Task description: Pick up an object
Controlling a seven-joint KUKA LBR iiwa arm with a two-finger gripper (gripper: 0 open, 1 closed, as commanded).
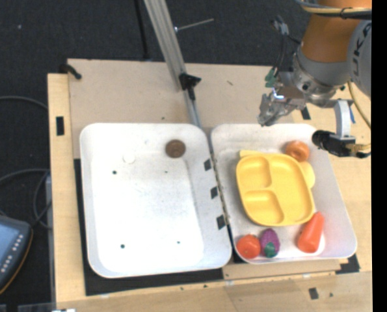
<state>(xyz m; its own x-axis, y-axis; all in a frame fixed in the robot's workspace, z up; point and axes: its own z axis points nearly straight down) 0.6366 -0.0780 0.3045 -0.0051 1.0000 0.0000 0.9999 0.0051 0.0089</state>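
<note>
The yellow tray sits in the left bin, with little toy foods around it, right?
Not quite. The camera view shows the yellow tray in the right bin, not the left bin. The little toy foods do lie around it, such as the carrot and tomato.

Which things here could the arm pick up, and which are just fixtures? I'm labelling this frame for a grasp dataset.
Could be picked:
yellow divided tray
orange fruit
carrot
red tomato
purple toy
brown round piece

Just there:
left bin
right bin
metal pole
handheld pendant

The gripper hangs above the right bin's far rim.
</note>
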